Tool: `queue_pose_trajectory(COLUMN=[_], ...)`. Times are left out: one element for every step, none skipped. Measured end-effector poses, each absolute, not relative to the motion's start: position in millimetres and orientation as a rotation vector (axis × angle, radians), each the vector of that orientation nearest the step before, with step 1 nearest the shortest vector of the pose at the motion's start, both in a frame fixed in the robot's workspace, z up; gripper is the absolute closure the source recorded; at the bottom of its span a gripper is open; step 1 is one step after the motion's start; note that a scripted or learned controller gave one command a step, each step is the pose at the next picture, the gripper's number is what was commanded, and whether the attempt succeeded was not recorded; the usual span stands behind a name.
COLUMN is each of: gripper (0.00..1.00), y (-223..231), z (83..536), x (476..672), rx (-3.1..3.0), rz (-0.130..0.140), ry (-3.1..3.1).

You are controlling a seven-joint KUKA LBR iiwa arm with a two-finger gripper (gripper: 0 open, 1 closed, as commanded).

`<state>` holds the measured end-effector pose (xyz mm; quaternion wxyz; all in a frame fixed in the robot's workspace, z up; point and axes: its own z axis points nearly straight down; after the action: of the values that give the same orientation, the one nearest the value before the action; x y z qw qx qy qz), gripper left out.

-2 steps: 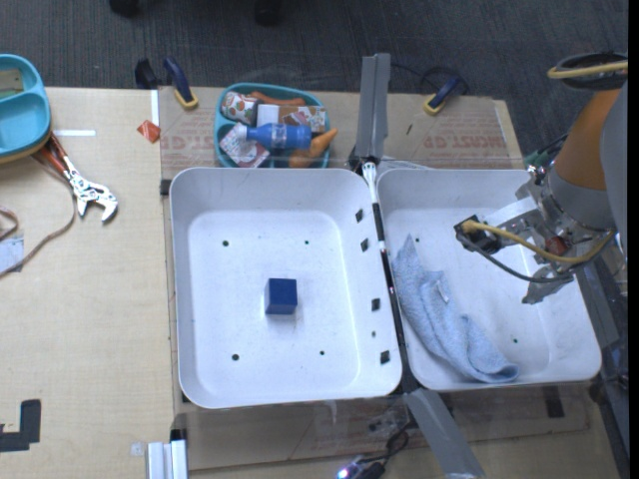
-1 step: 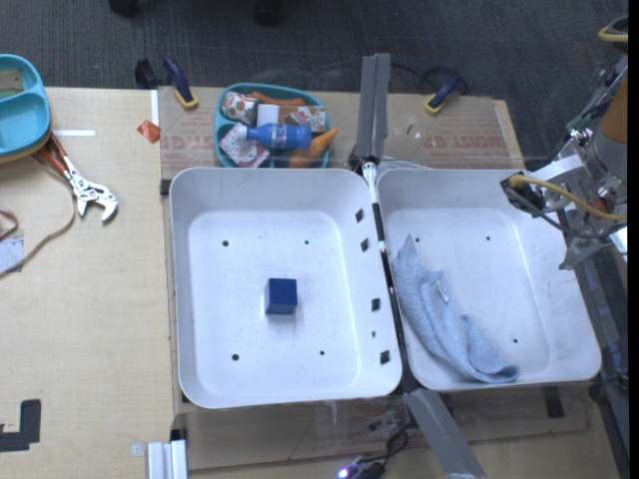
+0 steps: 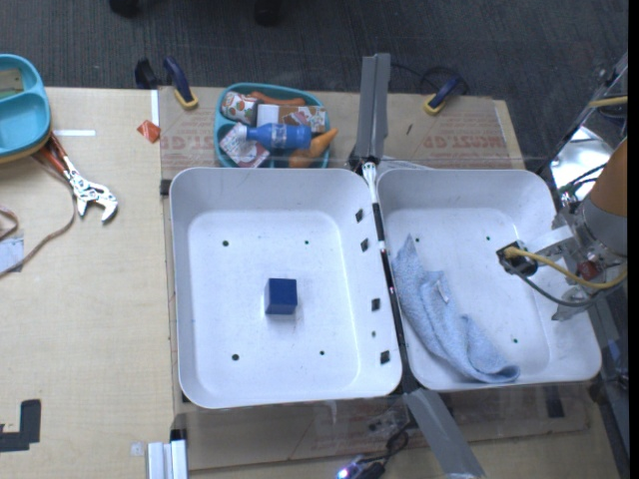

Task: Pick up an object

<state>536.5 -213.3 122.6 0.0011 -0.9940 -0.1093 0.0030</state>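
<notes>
though unclear whether apart or together, tool (image 3: pixel 583 267) at edge of right bin (image 3: pixel 469 179), cloth (image 3: pixel 444 319) near

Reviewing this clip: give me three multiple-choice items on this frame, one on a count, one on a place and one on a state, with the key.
1. How many loose things lie in the right bin?
A. none
B. one
C. three

2. Where is the blue cube?
A. in the left bin
B. in the right bin
C. outside both bins

3. How does the cloth lie?
A. folded into a neat square
B. rumpled in a long strip on the bin floor
C. draped over the rim

Key:
1 B, since the cloth is the one loose thing there.
2 A, since the cube sits near the middle of the left bin's floor.
3 B, since the cloth runs rumpled along the right bin's floor, inside the walls.
</notes>
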Motion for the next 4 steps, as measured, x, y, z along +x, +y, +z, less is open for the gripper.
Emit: queue_pose_trajectory(gripper=[0.00, 1.00, 1.00, 0.00], y=[-222, -222, -102, -103], z=[223, 231, 154, 154], x=[515.7, 515.6, 476.2, 476.2], rx=[-3.122, -3.121, -3.108, -3.108], rz=[0.005, 0.012, 0.010, 0.009], ry=[-0.343, -0.348, -0.448, -0.446])
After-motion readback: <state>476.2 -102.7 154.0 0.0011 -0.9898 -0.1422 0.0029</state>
